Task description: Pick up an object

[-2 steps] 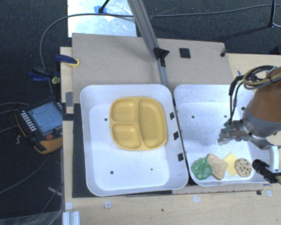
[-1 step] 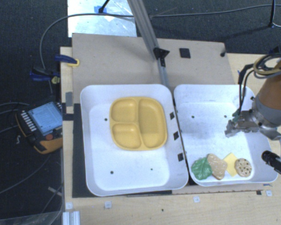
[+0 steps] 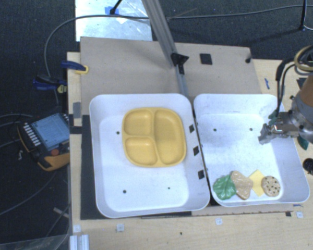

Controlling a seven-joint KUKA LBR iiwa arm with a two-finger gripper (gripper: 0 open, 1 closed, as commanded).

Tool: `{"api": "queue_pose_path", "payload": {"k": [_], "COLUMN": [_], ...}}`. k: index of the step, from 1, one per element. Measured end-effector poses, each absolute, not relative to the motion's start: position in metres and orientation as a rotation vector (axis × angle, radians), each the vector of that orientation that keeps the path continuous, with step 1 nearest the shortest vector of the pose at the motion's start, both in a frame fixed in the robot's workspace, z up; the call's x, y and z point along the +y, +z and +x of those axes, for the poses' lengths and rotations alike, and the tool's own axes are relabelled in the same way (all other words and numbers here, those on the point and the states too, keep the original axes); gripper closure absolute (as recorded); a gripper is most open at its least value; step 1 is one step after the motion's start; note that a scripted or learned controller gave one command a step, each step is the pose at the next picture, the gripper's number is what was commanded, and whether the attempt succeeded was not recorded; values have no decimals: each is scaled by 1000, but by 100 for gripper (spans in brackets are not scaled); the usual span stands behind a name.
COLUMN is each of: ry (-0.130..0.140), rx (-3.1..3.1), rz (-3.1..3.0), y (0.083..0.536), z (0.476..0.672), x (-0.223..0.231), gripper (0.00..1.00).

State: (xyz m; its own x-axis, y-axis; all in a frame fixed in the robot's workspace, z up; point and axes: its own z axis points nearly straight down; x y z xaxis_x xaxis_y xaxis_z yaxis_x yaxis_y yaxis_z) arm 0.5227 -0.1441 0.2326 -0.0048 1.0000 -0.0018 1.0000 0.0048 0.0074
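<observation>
White bins side by side on the bench: left bin carries a yellow divided plate toward its far edge, right bin carries the pickable stuff, all bunched along its near edge. Cluster there, left to right: green leaf piece, tan bread-shaped piece, yellow cheese wedge, round cookie nearest the near right corner. Leaf and bread touch or overlap, cheese is tucked between bread and cookie. Gripper sits over the right edge of the right bin, about midway along it, well apart from the cluster and nothing visible in it. Can't tell how its jaws stand (too small and blurred at this angle), so not calling it. Judgement: approach stage, no pick started. Risks from here: items are flat and low, so a descent that stops short closes on air, and one that goes deep jams the tips into the bin floor. They're packed tight, so closing on one likely shoves a neighbour or grabs two. Cookie and cheese lie close to the sloped near wall and corner; one jaw could land on the wall and skew the grasp, or push the piece up the slope. Leaf looks thin and floppy, likely to slip out. Bread piece looks like the safest target, most body to it.
</observation>
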Motion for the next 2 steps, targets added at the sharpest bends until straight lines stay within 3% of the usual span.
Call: {"api": "queue_pose_path", "payload": {"k": [2], "ry": [4], "rx": [2234], "rz": [2210], "y": [213], "z": [546], "x": [-42], "gripper": [100]}}
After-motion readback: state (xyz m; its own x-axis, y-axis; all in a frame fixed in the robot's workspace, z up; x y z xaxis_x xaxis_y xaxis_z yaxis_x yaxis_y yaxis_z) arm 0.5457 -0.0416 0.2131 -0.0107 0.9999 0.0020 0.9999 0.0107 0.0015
